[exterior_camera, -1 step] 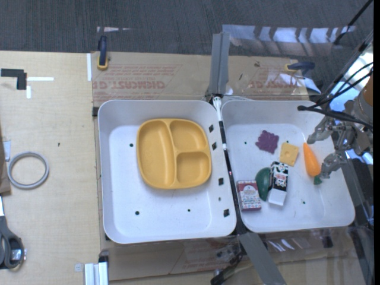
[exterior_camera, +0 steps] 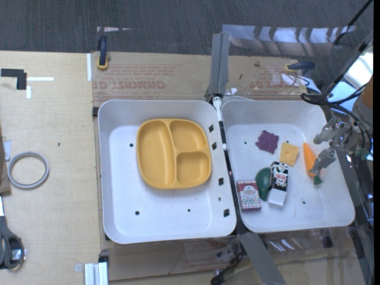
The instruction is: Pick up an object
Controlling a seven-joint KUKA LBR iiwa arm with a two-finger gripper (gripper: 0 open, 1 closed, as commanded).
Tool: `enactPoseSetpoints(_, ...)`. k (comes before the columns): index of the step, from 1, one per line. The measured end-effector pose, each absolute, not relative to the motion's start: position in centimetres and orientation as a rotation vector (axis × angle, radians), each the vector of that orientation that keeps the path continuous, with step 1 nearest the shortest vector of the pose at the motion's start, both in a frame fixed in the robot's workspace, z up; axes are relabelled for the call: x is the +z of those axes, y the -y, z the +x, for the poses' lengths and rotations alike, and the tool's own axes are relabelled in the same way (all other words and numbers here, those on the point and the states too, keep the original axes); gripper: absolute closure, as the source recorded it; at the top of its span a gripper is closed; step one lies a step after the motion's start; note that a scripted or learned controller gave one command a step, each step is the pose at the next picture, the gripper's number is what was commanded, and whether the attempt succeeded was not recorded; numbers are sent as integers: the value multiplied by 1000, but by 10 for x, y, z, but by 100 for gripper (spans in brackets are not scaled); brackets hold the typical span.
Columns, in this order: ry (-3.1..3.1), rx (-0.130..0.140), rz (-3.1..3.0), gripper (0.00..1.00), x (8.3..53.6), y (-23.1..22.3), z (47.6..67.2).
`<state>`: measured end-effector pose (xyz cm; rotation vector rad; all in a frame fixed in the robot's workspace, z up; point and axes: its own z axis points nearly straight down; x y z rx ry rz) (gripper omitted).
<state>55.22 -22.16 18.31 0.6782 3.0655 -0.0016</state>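
Note:
The right bin [exterior_camera: 297,215] holds several small items. Among them are a purple piece [exterior_camera: 268,141], a yellow square [exterior_camera: 289,154], an orange carrot [exterior_camera: 308,157], a green object [exterior_camera: 263,180], a black-and-white carton [exterior_camera: 278,179] and a red box [exterior_camera: 249,195]. My gripper [exterior_camera: 320,154] hangs over the bin's right side, just right of the carrot. Its two fingers stand apart, one above and one near the carrot's lower end, with nothing visibly between them.
The left bin [exterior_camera: 119,206] contains a yellow divided plate [exterior_camera: 174,153]. A grey ring [exterior_camera: 26,170] lies on the bench at far left, with scissors [exterior_camera: 9,248] below it. Cables run along the right bin's far right edge.

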Motion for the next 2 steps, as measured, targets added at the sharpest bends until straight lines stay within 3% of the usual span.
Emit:
enactPoseSetpoints(1, -2870, -2, 1272, 0, 95, 222, 595)
enactPoseSetpoints(2, -2868, -4, 1264, 100, 106, 221, 596)
